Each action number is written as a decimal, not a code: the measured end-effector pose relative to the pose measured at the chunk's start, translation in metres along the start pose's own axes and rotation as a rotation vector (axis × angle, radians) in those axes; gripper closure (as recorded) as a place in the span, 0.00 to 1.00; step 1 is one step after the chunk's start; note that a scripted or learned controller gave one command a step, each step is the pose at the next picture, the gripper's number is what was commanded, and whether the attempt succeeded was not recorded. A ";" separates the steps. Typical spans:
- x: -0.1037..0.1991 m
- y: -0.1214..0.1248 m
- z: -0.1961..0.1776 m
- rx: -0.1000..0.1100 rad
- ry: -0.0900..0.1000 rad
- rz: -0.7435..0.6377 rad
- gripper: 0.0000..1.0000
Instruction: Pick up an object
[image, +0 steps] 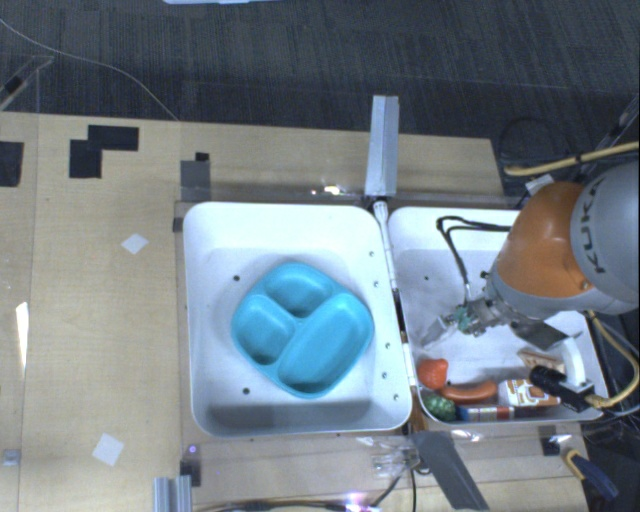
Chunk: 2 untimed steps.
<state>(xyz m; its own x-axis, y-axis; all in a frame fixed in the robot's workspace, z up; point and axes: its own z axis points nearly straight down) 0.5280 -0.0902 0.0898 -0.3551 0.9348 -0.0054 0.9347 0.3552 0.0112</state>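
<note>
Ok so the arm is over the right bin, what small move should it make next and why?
Probably lower the gripper toward the orange-red object just below it in this view. The gripper hovers in the right bin with nothing visible between its fingers, and the objects cluster along the near edge.

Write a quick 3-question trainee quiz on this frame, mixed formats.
1. True or false: the blue divided plate lies in the right bin.
2. Which bin is the arm reaching over? A) left B) right C) neither
3. Fill in: the orange, red and green items sit along the right bin's ____ edge in this view.

Key:
1. False; it lies in the left bin.
2. B.
3. Bottom, beside a bottle lying flat.
</note>
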 end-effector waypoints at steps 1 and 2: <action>-0.070 0.092 -0.015 0.004 0.001 -0.033 0.00; -0.069 0.095 -0.027 -0.003 -0.003 -0.038 1.00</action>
<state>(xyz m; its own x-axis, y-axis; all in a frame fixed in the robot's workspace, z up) 0.6408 -0.1212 0.1187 -0.3906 0.9205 -0.0087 0.9204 0.3907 0.0145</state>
